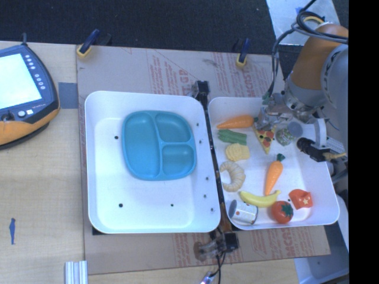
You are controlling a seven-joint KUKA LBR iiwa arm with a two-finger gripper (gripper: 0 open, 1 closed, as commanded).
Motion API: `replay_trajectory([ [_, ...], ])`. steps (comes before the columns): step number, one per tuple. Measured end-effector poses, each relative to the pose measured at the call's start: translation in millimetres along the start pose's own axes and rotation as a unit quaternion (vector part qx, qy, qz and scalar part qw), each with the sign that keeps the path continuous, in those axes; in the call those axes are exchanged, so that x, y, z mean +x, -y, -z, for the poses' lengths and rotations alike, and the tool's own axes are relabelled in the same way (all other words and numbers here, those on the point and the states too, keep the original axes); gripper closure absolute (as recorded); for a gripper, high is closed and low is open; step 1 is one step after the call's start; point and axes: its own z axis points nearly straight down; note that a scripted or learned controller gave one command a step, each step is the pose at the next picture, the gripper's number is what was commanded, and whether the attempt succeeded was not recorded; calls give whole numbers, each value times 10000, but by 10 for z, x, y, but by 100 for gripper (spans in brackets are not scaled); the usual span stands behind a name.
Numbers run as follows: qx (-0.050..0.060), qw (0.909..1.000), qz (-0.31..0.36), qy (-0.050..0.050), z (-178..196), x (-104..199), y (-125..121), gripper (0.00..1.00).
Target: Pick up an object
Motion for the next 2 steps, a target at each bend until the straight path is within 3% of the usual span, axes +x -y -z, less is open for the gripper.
replay_trajectory([
  [1,-42,10000,-12,9,882,781,203,100],
  [2,-33,10000,-17,10,874,775,209,0],
])
